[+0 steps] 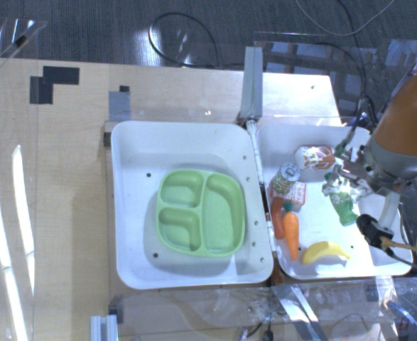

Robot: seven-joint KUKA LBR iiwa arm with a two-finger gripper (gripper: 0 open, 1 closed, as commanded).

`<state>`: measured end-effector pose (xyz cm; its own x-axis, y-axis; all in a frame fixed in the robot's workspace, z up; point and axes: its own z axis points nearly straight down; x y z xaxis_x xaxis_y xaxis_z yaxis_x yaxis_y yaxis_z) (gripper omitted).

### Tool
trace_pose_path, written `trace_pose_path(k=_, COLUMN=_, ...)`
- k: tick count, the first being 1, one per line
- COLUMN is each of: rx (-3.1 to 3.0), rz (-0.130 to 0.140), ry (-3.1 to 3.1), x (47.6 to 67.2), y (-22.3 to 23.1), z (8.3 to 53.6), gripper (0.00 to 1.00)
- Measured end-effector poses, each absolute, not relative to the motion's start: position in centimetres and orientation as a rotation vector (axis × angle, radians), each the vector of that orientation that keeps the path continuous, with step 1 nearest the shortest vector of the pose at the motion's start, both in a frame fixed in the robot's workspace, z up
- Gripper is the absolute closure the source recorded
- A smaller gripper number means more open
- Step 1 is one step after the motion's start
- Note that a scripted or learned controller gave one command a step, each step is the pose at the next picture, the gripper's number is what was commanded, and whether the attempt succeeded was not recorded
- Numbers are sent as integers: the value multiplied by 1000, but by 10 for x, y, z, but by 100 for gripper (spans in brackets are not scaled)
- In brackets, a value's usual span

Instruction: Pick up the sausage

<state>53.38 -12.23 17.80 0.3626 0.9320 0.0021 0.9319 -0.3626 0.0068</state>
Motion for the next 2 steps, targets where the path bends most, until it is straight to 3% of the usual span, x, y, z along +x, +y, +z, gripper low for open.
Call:
trace_pose_path(k=1, rx=2524, rz=8, ry=1866, x=564, y=-68, z=186, gripper=100)
trace_pose_path(k=2, rx=2431, rz=5, ry=1983, x=575, y=-73, z=204, gripper=100)
